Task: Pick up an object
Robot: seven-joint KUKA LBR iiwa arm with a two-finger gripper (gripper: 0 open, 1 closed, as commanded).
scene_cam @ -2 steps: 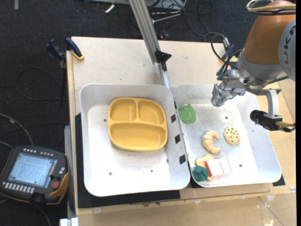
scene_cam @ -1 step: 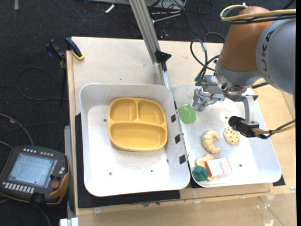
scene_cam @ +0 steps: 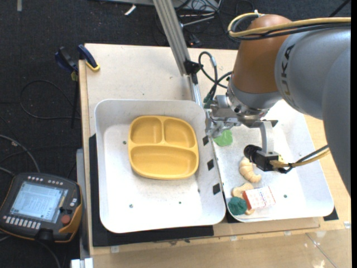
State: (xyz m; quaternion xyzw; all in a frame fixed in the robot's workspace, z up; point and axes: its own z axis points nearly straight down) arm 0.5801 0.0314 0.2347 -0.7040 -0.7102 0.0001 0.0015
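Note:
My gripper (scene_cam: 213,128) hangs at the left edge of the right bin (scene_cam: 312,149), close to the wall between the two bins. A light green object (scene_cam: 224,139) lies just below and right of it, touching or nearly touching it. Nothing shows as held. Farther toward the front lie a cream croissant-shaped object (scene_cam: 249,171), a small red and white box (scene_cam: 260,197) and a dark green object (scene_cam: 238,205). The grey arm with its orange band (scene_cam: 262,49) covers the back of the right bin.
A yellow divided plate (scene_cam: 163,147) sits in the left bin (scene_cam: 111,194). A slanted metal pole (scene_cam: 174,32) rises behind the bins. A black fitting on a yellow cable (scene_cam: 264,159) hangs over the right bin. A blue and yellow clamp (scene_cam: 83,57) grips the bench's back left corner.

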